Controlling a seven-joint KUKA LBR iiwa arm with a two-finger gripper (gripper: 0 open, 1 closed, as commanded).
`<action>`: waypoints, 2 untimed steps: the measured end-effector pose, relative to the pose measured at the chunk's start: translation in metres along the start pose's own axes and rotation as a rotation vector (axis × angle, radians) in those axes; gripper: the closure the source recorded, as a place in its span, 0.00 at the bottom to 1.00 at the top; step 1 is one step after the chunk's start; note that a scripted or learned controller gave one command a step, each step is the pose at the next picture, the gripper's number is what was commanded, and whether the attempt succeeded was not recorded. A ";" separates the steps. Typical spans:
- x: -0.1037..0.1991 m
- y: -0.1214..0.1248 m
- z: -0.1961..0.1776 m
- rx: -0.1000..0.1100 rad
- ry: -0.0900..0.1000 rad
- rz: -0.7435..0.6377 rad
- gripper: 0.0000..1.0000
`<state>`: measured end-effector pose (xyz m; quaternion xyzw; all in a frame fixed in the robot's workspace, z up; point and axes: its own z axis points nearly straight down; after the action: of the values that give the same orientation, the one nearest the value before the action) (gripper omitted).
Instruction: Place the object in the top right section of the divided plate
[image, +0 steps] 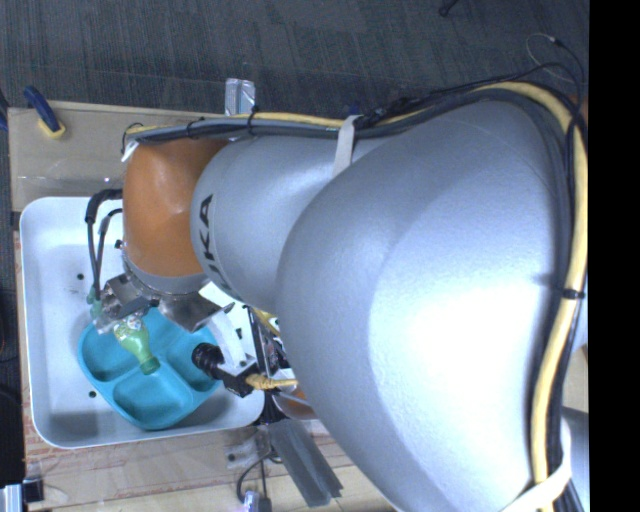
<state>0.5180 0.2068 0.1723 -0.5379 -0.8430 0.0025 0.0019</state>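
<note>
My arm (420, 290) fills the right and centre of the frame and hides the right-hand bin. My gripper (128, 325) hangs at lower left over the blue divided plate (150, 385) in the left white bin (50, 300), fingers closed on a pale green object (140, 350) just above the plate's dividers. Black cables (95, 240) hang beside my wrist.

The arm (420, 300) is bulky, smooth grey, with an orange band (165, 215) above the wrist — black lettering marks its grey shell, and black and yellow cables (560, 250) run along it.
</note>
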 end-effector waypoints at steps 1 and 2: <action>-0.044 -0.067 0.037 -0.001 0.001 -0.114 1.00; -0.043 -0.067 0.037 -0.001 0.001 -0.114 0.00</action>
<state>0.4752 0.1391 0.1357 -0.4891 -0.8722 0.0017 0.0019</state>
